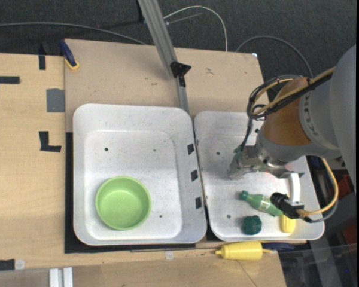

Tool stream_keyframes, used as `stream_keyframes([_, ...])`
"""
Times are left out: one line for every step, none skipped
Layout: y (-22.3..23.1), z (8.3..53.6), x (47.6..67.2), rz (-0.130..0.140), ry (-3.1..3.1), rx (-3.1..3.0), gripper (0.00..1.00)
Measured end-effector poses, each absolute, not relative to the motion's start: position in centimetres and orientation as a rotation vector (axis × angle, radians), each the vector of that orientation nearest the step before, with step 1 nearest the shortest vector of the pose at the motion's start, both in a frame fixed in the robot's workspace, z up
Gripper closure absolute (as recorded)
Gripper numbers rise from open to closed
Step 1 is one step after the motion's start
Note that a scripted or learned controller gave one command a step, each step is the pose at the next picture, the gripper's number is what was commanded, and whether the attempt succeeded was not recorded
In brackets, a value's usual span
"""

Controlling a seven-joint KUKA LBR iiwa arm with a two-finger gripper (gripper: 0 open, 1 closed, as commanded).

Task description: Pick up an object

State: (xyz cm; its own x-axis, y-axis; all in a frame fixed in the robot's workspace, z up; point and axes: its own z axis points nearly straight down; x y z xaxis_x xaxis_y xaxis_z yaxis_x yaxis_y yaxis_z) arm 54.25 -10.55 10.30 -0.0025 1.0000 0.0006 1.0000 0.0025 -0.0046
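1. Bins sit side by side: the left shallow white bin holds a round lime-green plastic bowl in its near left corner.
2. Right shallow white bin holds a green plastic bottle lying on its side, a small dark-green lump nearer, and a yellow piece to the right.
3. A yellow object lies on the bench, just outside the near rim.
4. The grey arm's two-finger gripper hangs just beyond the bottle (finger spread: cannot tell).

A metal pole slants over the bench's far edge; black cables loop behind; a blue-yellow clamp sits at its far-left corner.
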Motion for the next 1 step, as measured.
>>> stream_keyframes([-10.93, 14.66, 54.74, -0.001, -2.224, -2.222, 1.00])
